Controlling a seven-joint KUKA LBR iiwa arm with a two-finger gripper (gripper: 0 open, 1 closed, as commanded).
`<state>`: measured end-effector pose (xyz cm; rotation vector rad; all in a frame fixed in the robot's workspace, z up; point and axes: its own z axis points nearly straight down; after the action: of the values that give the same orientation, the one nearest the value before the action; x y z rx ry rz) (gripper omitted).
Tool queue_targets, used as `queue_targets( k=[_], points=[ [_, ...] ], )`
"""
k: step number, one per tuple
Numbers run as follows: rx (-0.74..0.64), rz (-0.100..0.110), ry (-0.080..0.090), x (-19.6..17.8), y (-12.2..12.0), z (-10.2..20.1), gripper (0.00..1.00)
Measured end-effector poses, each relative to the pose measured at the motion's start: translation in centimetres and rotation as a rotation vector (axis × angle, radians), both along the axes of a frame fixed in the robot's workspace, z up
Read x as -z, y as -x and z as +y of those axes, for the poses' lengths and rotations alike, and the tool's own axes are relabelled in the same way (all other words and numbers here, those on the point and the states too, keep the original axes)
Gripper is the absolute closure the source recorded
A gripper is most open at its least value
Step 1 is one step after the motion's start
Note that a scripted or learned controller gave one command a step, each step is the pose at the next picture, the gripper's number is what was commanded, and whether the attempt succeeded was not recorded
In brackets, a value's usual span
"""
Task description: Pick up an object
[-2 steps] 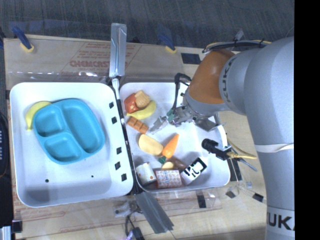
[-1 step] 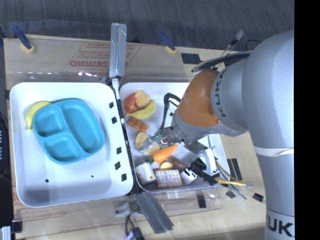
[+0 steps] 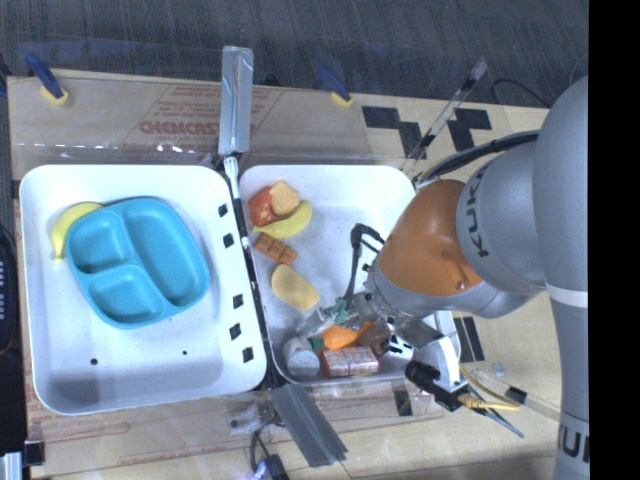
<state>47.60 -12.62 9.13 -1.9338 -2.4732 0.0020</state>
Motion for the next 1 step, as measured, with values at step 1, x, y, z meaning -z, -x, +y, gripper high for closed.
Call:
queue_targets(
  k=[1],
  points=[
    [-0.008,-0.002,0.0,-1.0,-0.16,0.08,1.0]
  ],
)
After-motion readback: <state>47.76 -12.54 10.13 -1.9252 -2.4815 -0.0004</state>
